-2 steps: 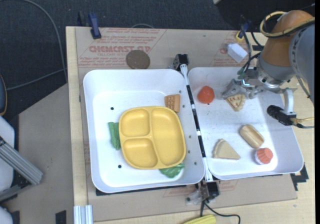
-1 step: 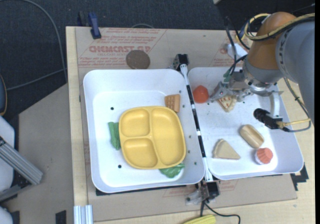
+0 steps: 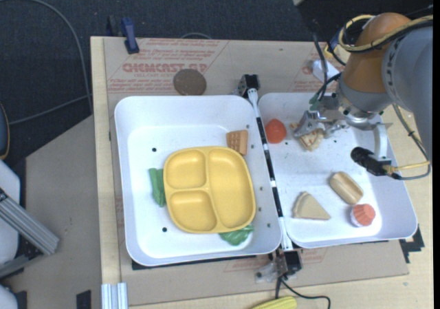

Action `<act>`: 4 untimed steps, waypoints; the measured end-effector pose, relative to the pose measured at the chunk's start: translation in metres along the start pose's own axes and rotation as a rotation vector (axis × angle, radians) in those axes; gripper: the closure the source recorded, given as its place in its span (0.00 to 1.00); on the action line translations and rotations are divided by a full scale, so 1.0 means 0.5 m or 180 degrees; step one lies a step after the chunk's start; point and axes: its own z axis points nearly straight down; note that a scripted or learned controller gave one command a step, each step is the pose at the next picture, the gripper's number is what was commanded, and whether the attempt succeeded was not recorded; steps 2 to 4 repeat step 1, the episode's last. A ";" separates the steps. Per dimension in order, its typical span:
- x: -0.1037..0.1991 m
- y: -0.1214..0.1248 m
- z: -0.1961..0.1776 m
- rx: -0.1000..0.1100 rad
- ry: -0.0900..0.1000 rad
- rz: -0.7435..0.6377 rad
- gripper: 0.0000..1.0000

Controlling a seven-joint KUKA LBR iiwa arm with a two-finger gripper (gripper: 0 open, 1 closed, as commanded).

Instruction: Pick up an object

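Observation:
My gripper (image 3: pixel 311 129) is down in the far part of the right bin (image 3: pixel 385 232), right over a small tan food piece (image 3: pixel 313 140) that sticks out just below it. A red-orange ball (image 3: pixel 276 131) lies just to its left by the bin wall. Nearer the front lie a tan bread roll (image 3: pixel 346 187), a beige wedge (image 3: pixel 311 207) and a small red-and-white round piece (image 3: pixel 364 215). The grey arm with its orange band (image 3: pixel 375 53) reaches in from the upper right.
The left bin (image 3: pixel 130 163) holds a yellow divided plate (image 3: pixel 207 188), a small waffle square (image 3: pixel 237 141) and green pieces (image 3: pixel 157 185) at the plate's left and front edges. A black cable plug (image 3: pixel 368 160) hangs right of the gripper. A brown disc (image 3: pixel 190 82) lies on the cardboard behind.

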 end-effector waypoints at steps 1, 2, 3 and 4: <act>0.149 -0.047 -0.178 -0.0012 0.0000 -0.0005 1.00; 0.149 -0.047 -0.178 -0.0012 0.0000 -0.0005 1.00; 0.149 -0.047 -0.178 -0.0012 0.0000 -0.0005 1.00; 0.149 -0.047 -0.178 -0.0012 0.0000 -0.0005 1.00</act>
